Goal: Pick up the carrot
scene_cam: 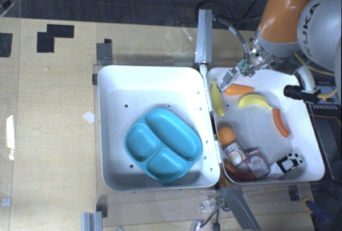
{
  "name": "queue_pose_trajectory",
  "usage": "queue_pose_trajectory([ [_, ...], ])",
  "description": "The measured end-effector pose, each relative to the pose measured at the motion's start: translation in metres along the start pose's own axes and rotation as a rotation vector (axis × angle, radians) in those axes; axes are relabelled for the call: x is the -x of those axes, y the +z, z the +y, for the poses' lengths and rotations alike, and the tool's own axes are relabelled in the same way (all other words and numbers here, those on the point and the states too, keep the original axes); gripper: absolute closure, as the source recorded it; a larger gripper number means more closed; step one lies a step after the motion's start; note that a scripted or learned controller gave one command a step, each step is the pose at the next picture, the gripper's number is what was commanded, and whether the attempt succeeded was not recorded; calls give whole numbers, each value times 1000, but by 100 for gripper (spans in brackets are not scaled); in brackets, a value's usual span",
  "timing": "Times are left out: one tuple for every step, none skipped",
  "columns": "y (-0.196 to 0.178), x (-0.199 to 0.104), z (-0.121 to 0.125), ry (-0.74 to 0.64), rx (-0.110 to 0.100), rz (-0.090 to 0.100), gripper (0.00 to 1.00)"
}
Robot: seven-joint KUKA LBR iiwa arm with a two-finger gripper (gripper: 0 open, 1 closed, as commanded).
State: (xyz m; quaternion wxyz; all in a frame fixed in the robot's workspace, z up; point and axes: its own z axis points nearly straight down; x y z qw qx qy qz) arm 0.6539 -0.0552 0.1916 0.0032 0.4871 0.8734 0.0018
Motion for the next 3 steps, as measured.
queue_pose_trajectory([
  [95,34,-27,41,-2,1,0],
  [86,34,-25,39,2,0,100],
  [3,-20,23,6,-1,1,100],
])
